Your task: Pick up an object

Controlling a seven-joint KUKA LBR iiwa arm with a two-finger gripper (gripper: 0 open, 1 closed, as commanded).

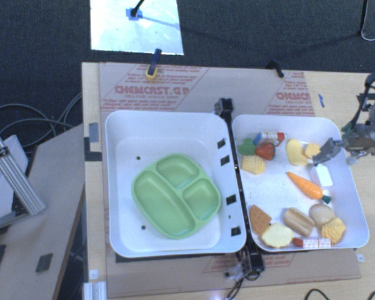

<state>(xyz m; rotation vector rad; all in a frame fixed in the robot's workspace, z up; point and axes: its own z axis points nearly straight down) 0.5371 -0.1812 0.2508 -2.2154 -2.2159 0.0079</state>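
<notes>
Cardboard-topped bench stands on dark carpet.

Two white bins sat side by side. Left bin held a green divided tray. Right bin held toy food: an orange carrot, a red piece, yellow pieces, a bread roll. The gripper hung over the right bin's upper right area, near the carrot.
</notes>
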